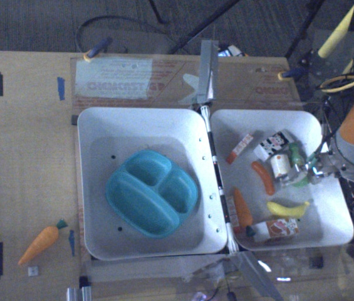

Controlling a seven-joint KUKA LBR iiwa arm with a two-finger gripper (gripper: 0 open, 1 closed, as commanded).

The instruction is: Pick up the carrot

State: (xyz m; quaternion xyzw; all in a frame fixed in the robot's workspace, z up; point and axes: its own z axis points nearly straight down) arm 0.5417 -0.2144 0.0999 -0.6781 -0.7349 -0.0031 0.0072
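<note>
Two white bins, one blue divided plate, two carrots — one in the right bin, one on the table — one banana, one sausage, two small cartons.

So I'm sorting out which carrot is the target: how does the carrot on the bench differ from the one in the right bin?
The bench carrot lies outside both bins, on bare wood left of the left bin; the bin carrot lies inside the right bin, beside its left wall. The bench carrot looks paler and fatter, the bin carrot darker and slimmer. Both are orange with a green top.
</note>
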